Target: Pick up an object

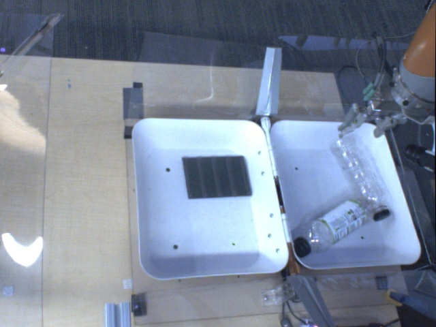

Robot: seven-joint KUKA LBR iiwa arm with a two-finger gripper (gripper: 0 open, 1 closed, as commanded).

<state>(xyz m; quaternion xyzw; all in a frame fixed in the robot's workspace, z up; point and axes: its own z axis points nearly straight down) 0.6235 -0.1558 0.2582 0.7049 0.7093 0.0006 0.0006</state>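
A clear plastic bottle with a printed label [338, 223] lies on its side near the front of the right bin [300, 182], its black cap [301, 246] pointing front-left. A second clear, ribbed bottle [357, 167] lies along the bin's right side, its dark cap [381, 215] toward the front. A dark grey ribbed rectangular pad [216, 176] lies flat in the middle of the left bin [157, 203]. My gripper [365, 122] hangs over the right bin's far right corner, just above the ribbed bottle's far end. It is open and holds nothing.
A metal divider post [268, 80] rises at the back between the two bins. Cables and brackets [371, 60] crowd the bench behind the right bin. A wooden benchtop [68, 182] spreads to the left.
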